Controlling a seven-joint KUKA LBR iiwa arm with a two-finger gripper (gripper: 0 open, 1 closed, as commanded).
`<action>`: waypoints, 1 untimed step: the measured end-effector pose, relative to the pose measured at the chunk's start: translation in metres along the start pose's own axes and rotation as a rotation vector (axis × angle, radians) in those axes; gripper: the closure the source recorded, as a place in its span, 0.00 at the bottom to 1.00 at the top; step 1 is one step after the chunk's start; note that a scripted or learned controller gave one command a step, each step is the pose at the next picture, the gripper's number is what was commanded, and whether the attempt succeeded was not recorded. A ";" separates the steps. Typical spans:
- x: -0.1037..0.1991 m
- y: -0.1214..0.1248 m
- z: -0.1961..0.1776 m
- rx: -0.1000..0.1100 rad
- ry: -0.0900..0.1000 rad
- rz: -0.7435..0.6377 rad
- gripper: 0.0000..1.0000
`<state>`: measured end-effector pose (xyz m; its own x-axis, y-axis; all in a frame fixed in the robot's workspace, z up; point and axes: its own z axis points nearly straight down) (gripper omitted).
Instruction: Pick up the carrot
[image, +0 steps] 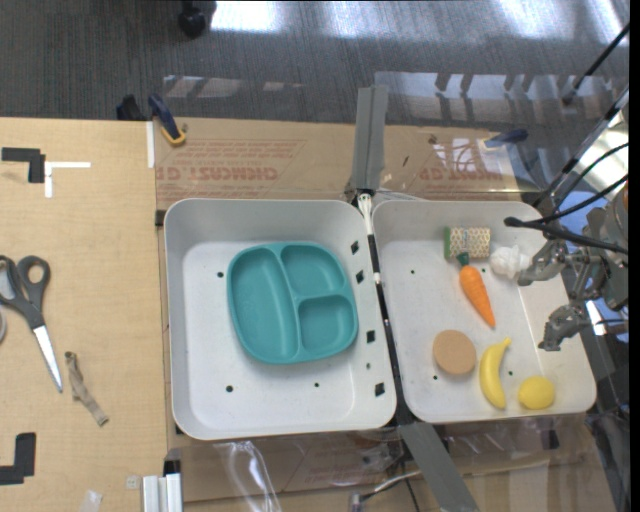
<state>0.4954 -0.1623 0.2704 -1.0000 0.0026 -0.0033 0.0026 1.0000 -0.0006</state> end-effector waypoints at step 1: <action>-0.070 0.024 0.134 -0.001 0.000 -0.200 0.00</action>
<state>0.5663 -0.1383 0.1364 -0.9806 -0.1962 -0.0029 -0.1962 0.9806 -0.0003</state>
